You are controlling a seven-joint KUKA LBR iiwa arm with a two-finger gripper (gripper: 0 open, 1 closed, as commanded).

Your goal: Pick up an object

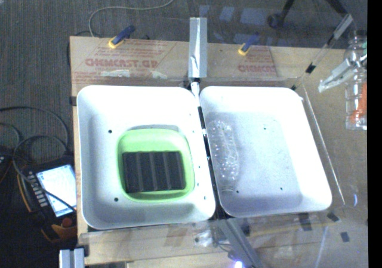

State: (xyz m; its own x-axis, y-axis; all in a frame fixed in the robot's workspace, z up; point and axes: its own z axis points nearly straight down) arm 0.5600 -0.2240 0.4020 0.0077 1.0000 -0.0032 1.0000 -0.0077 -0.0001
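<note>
seemingly clear bottle [225,152], lengthwise up-down, right bin [286,141]

Item count: bench contents
Two white bins: left bin [95,111], right bin [298,141]; one green tray [155,141]; one clear plastic object [224,147]; two clamps [121,36].

Over at the right edge of the frame the arm [356,91] is cut off and blurred, its orange band a smear, and the gripper [337,76] is too faint to read. In the right bin [286,159], by its left wall, a clear plastic object [224,150] blends into the white and its shape is hard to make out.
</note>
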